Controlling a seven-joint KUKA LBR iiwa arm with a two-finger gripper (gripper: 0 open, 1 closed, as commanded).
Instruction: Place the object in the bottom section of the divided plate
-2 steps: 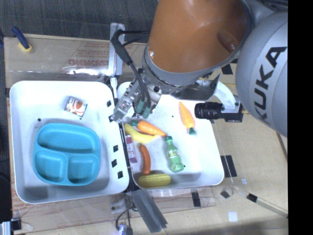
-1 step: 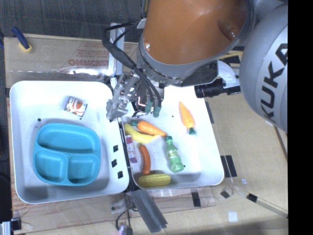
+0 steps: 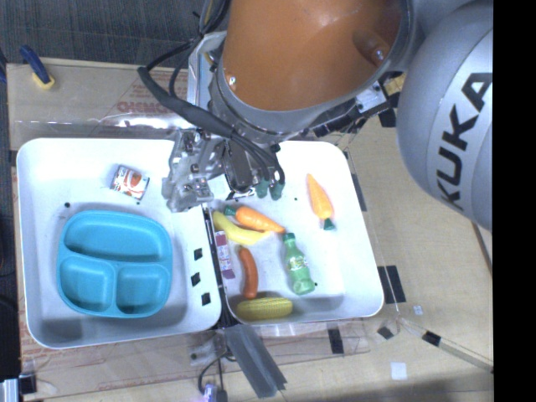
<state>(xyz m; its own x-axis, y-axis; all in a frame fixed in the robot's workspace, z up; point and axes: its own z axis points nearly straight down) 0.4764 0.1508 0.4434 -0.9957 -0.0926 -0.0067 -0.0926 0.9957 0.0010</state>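
Gripper [image 3: 219, 178] is hanging over the divider between the two bins, just above the banana [image 3: 237, 232]. Whether it is open or closed cannot be determined, and no item is visibly lodged in it. Its metal body is sitting over the upper right corner of the left bin [image 3: 33, 224], with dark, green-tipped parts reaching toward the right bin [image 3: 356, 249].

Relative to the banana:
- A carrot [image 3: 258, 219] is lying across its upper end, touching it.
- A sausage [image 3: 249, 272] is lying just below it.
- A pickle [image 3: 265, 308] is resting below the sausage, at the near wall.
- A green bottle [image 3: 297, 265] is lying to its right.
- A second carrot [image 3: 320, 199] is lying further right, apart from the others.
- A small can [image 3: 130, 182] is lying well to its left.
- A blue divided plate [image 3: 115, 262] is sitting to its lower left, below the can.
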